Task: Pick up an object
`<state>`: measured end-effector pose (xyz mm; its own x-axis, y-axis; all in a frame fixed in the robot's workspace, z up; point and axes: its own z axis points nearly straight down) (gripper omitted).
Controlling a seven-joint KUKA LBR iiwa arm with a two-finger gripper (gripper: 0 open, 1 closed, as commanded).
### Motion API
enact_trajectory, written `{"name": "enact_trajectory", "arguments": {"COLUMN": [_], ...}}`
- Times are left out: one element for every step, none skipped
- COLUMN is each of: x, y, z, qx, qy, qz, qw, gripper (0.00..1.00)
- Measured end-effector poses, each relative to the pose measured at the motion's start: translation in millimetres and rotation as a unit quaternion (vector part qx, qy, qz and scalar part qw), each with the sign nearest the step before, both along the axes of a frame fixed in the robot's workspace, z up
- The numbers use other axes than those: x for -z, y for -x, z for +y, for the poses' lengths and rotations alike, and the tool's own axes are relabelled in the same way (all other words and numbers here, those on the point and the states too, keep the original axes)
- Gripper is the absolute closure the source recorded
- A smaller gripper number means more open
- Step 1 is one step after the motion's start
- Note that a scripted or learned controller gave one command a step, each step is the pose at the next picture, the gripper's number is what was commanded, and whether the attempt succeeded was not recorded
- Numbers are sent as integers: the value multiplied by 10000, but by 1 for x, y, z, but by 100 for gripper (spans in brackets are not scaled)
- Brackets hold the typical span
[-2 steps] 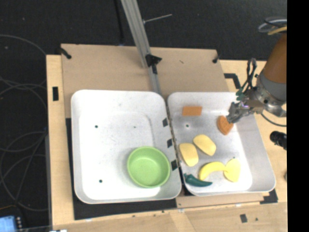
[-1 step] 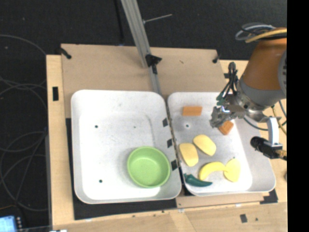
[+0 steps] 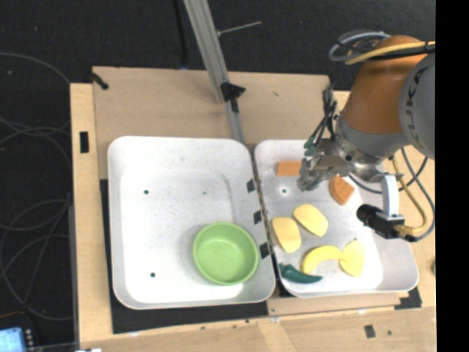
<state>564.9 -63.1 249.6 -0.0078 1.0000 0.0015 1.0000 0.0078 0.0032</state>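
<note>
Camera view, pincer (image 3: 311,176) just right of orange block (image 3: 288,169)

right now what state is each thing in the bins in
green bowl: upright, mouth up, in the left bin
end effector: low over the right bin, near its far side
orange block: lying flat beside the end effector
yellow banana: lying flat near the front
green pepper: lying at the front rim
</note>
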Motion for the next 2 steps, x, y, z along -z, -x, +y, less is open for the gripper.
{"name": "enact_trajectory", "arguments": {"x": [11, 19], "y": [8, 14], "z": [52, 108], "qx": [6, 2], "qy": [5, 4], "qz": [14, 17], "qw": [10000, 10000], "gripper": [100, 100]}}
